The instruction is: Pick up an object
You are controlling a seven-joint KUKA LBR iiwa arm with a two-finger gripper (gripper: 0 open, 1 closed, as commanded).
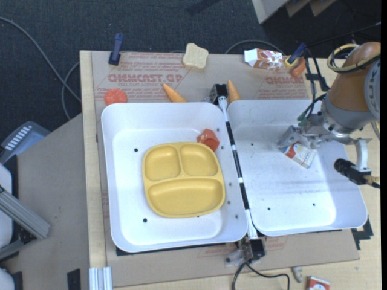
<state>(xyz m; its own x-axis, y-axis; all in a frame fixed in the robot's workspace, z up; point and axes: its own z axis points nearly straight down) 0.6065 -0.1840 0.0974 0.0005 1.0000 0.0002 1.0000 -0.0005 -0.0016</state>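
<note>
Divided tray (181,180) in left bin (121,162); small carton (300,154) in right bin (290,216).

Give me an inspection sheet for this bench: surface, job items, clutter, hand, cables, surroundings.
Surface: brown bench board bearing two white bins side by side, left bin and right bin.
Job's things: yellow divided plate and red piece in the left bin; small white-and-red carton in the right bin.
Clutter: bread slice, carrot, red round piece, blue clip and milk carton on the board behind the bins.
Hand: hand low over the right bin at the small carton; grip not discernible.
Cables: thin cable on the floor at left.
Surroundings: dark carpet.
</note>
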